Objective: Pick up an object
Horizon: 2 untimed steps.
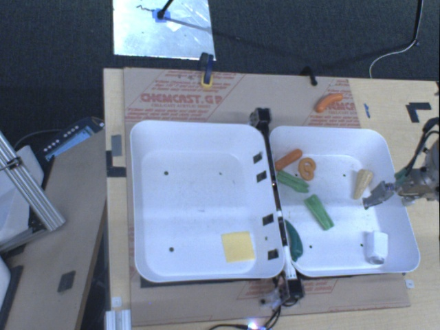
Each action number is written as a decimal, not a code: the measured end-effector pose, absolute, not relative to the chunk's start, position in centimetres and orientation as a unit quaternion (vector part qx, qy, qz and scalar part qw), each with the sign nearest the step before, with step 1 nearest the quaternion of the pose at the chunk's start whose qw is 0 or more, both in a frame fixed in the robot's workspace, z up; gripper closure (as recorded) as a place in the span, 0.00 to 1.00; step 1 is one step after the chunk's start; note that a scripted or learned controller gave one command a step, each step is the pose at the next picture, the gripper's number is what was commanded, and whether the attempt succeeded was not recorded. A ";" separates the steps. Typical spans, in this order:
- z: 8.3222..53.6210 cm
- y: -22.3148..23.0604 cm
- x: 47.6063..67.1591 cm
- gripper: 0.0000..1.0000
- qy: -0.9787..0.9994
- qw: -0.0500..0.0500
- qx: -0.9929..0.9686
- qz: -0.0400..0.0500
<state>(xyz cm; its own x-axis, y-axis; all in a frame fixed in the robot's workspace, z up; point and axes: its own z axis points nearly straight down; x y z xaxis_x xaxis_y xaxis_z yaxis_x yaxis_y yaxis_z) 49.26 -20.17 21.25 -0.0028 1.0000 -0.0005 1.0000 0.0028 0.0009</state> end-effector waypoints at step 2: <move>41.6 -20.8 50.4 1.00 0.709 0.011 0.705 0.005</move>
<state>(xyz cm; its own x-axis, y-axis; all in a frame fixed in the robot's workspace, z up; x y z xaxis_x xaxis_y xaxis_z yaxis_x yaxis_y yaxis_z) 50.42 -20.76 41.61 -0.0055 0.9999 -0.0089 0.9997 0.0057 0.0218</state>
